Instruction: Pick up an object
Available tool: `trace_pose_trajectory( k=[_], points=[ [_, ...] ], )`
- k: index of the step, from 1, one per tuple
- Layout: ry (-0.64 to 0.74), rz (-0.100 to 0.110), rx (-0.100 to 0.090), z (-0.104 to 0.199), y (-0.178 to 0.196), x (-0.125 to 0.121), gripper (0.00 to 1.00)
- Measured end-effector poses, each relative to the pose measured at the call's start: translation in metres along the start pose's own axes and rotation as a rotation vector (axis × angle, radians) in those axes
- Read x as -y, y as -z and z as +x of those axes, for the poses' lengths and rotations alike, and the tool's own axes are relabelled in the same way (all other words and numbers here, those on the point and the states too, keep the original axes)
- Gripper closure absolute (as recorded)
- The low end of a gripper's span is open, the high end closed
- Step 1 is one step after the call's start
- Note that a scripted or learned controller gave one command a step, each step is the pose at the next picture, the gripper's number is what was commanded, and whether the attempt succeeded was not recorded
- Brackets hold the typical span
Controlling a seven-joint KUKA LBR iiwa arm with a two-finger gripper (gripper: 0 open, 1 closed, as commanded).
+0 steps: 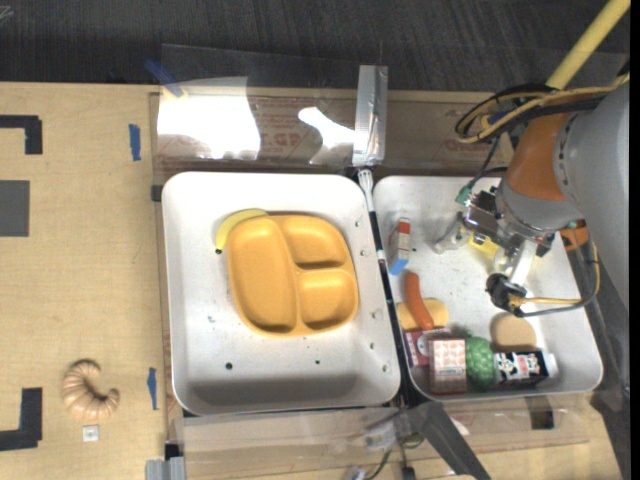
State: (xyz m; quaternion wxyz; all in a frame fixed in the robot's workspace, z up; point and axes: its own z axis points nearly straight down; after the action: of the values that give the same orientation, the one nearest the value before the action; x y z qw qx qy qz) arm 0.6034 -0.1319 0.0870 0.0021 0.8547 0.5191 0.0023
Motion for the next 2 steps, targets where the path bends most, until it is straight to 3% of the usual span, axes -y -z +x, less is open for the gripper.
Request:
trace_pose_trajectory(
  k=[1, 2],
  points=[
    [-0.49, 0.005, 0.002, 0.0, 0.0, 0.037, 0.0],
    [-0.691, 0.003, 0.002, 0.039, 0.0, 0.004, 0.0]
  ],
)
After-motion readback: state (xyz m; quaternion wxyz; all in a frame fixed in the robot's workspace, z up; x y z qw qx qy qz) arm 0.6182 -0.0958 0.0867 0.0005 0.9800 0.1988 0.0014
